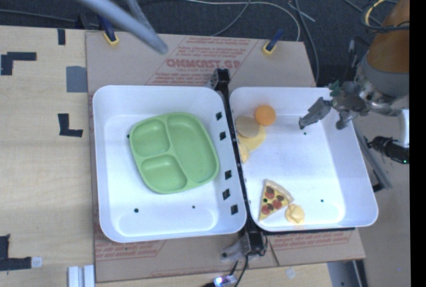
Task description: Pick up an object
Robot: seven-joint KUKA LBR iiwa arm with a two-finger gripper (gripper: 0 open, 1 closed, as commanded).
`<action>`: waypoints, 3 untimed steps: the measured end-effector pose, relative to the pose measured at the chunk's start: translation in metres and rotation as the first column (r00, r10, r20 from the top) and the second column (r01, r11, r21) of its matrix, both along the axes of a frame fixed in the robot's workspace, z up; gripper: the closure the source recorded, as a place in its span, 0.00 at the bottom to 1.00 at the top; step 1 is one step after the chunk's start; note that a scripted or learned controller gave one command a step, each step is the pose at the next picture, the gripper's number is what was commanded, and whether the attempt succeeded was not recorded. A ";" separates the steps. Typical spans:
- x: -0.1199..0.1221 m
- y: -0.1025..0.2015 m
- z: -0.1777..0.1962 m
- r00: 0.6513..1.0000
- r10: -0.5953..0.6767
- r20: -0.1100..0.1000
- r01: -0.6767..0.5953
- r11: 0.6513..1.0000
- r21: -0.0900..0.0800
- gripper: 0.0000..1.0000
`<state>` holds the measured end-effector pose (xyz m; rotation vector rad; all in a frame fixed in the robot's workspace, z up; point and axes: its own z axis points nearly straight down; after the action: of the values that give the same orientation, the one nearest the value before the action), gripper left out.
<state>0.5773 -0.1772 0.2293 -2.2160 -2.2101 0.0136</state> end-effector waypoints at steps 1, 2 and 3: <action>0.003 0.001 0.008 1.000 0.004 0.013 -0.004 1.000 -0.003 0.00; 0.001 0.001 -0.035 1.000 0.004 0.010 -0.004 1.000 -0.003 0.00; 0.004 -0.005 -0.096 1.000 0.003 0.009 -0.003 1.000 -0.003 0.00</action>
<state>0.5815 -0.1818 0.1331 -2.2185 -2.2201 0.0067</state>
